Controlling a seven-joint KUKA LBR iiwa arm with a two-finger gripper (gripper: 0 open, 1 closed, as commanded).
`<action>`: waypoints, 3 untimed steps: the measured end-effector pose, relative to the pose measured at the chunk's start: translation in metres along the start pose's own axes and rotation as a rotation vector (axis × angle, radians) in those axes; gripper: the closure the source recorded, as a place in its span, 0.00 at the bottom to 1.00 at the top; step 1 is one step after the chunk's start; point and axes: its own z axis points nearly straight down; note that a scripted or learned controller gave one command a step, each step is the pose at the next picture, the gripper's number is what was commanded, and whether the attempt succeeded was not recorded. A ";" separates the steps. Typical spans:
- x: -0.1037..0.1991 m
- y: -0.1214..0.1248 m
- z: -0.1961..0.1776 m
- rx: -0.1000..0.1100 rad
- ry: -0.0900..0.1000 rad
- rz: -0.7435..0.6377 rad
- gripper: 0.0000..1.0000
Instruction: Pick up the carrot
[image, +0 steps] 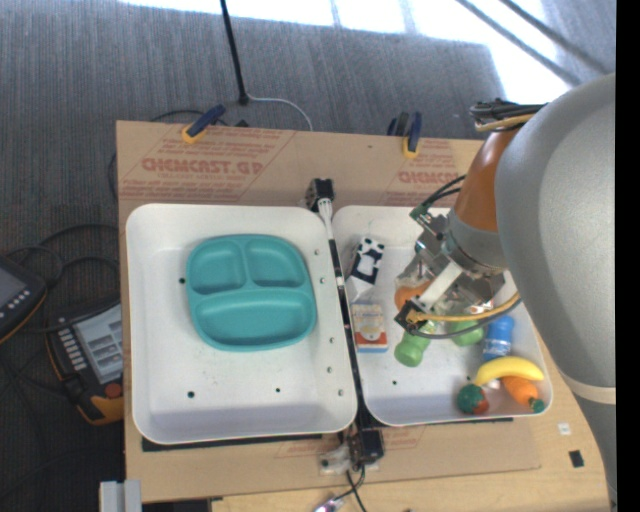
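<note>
Orange carrot (522, 389) lies left-right by the right bin's (440, 415) front wall; tool's (425, 303) opening unclear.

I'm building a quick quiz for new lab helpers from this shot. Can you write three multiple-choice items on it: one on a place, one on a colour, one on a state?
1. Where does the carrot lie?
A. On the divided plate
B. In the right bin's near right corner, beside the banana
C. On the cardboard outside the bins

2. What colour is the divided plate?
A. Teal
B. Red
C. Yellow

3. How does the tool stand to the carrot?
A. Closed on it
B. Apart from it, low over the green toys
C. Over the left bin

Key: 1 B, the carrot lies under the banana in the right bin. 2 A, the plate in the left bin is teal. 3 B, the tool is above the green toys, away from the carrot.
</note>
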 end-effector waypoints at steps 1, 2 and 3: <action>0.017 0.057 0.041 0.000 -0.001 -0.124 1.00; -0.059 0.004 -0.136 -0.003 0.003 -0.057 1.00; -0.031 0.065 -0.011 0.003 -0.002 0.049 1.00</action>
